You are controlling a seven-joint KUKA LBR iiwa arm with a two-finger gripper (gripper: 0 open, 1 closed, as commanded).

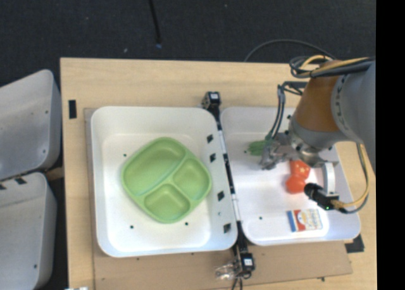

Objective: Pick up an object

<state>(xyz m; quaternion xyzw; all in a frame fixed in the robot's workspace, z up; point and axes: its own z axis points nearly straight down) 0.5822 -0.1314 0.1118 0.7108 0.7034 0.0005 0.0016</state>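
Arm low over right bin, gripper (271, 157) near its centre.

Gripper state: cannot tell from this angle. Small green object (255, 148) lies touching or just beside it at 10 o'clock. Orange object (297, 176) at 4 o'clock of the gripper; white card with red and blue print (305, 220) at 5 o'clock in the right bin (253, 232). Green divided plate (166, 179) sits centred in the left bin (107, 232).

Robotics lab, grey KUKA arm (329, 108) over two white bins (101, 219) on a wooden bench (158, 70), cabling, dark carpet floor (190, 10)
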